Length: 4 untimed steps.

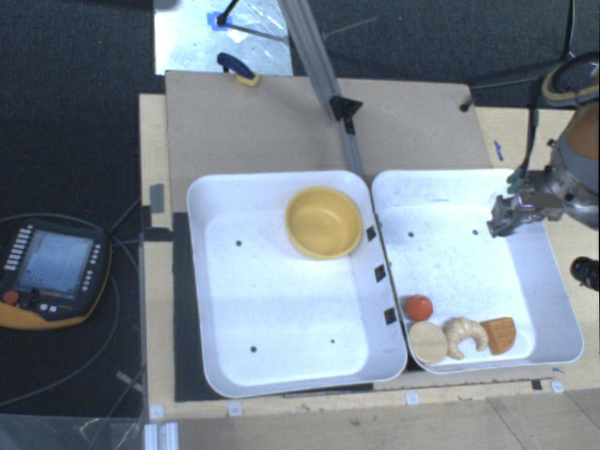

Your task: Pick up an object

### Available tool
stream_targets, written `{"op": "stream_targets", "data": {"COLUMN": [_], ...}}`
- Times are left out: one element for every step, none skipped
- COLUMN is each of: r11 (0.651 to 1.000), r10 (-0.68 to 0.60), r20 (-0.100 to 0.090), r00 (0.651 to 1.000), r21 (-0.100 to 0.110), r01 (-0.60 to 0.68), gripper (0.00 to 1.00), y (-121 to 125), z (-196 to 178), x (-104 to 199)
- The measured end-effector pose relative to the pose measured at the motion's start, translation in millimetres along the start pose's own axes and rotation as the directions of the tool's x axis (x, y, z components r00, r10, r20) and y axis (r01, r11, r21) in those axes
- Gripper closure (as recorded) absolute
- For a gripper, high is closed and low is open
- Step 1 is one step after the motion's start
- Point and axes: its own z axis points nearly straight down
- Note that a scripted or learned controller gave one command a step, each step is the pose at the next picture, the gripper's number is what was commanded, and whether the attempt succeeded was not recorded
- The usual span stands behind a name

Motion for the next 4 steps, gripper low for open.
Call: {"op": "stream_targets", "data": {"r11": [1.000, 1.000, 1.000, 1.000], "r10": [-0.003, -0.004, -0.003, -0.005], "r20": [-0.001, -0.001, 0.000, -0.002], "r00": [1.000, 1.000, 1.000, 1.000], "r21": [0.001, 0.003, 0.002, 0.002], "r01": [0.003, 0.004, 0.003, 0.005], "gripper": [1.00, 1.00, 1.00, 1.00], "y": [13.2, 29.9, 61.4, 81.6], "z": [4.4, 23.1, 28.9, 36.7], "x": [41.4, 92.1, 135.5, 194.1]}}
